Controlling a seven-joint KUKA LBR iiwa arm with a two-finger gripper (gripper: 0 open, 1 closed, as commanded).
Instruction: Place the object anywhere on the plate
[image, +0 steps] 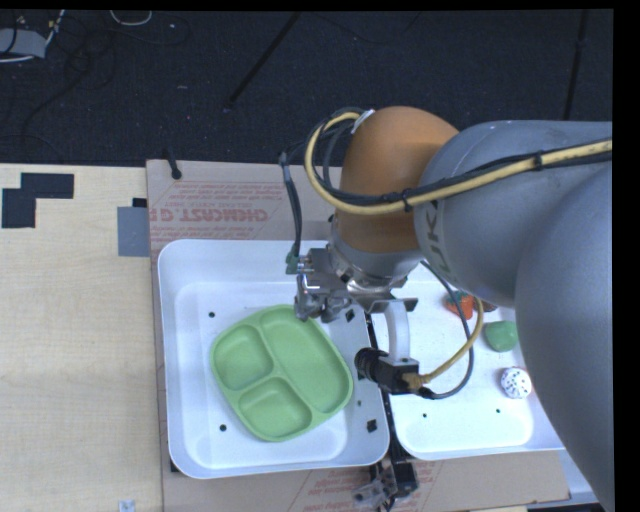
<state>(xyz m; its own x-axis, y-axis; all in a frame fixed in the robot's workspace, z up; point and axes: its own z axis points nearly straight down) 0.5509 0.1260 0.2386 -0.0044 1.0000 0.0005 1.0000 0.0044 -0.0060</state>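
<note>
I am hovering my gripper (318, 300) over the upper right edge of the green plate (282, 373) in the left bin (185, 380); how far it is open, I cannot tell. Likely task objects are lying in the right bin (470, 425): green piece (501, 335), white die (515, 383), orange piece (460, 305). My arm is covering much of that bin.

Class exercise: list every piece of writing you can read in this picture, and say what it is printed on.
"CHEMCAST. G P": red print, upside down, on the cardboard sheet behind the left bin; the last letters are uncertain.
More red print on the cardboard's front edge: too cut off and blurred to read.
</note>
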